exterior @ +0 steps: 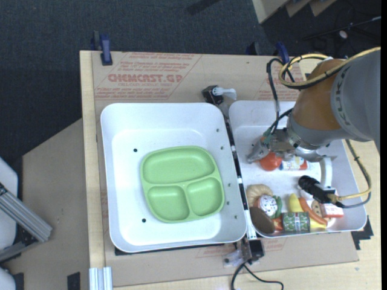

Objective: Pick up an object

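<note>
Start at the near end of the right-hand shallow white bin (357,222), toward you from the gripper (270,145): a heap of small toy foods lies there, among them a small green can with a pale printed label (295,222), its lettering too small to read, and a round brown and white piece (264,204) beside it. None of these touch the hand.

Your likeliest target, judging by closeness, is the small red and white rounded object (273,161). It sits just below the gripper, a shade to the near side, close enough that contact cannot be ruled out or confirmed. Its long axis seems to run across the bin, toward the arm's side. Whether the fingers are parted or closed you cannot tell; the grey wrist and orange band (314,104) hide them, and nothing is seen between them.

Away from the hand, across the divider, the left-hand white bin (121,132) holds a light green three-compartment plastic tray (181,183), well apart from the gripper.

Farthest off, the brown board (145,74) under both bins bears red print reading "CHEMCAST", followed by letters that look like "GP".
</note>
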`<state>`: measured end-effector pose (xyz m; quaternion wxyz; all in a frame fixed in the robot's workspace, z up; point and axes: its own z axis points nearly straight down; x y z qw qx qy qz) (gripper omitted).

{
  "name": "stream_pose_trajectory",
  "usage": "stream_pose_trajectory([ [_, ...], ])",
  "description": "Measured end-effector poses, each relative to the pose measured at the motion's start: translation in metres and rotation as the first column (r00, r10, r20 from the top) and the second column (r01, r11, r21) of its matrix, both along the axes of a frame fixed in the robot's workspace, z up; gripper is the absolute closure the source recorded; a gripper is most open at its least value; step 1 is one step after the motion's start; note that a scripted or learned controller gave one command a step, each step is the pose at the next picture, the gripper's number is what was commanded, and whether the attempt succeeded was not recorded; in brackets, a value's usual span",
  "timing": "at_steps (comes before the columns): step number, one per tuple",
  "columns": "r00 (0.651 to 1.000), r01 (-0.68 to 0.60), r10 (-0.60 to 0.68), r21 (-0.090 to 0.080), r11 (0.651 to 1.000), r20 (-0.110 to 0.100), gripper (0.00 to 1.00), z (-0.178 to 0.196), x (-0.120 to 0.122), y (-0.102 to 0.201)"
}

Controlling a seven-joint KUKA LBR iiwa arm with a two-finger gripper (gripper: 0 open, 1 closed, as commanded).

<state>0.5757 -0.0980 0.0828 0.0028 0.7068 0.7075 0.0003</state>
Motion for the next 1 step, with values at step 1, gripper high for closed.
stream_pose_trajectory([
  [1, 1.000, 0.002, -0.002, 0.001, 1.000, 0.006, 1.00, 0.0158, 0.0014, -0.0002],
])
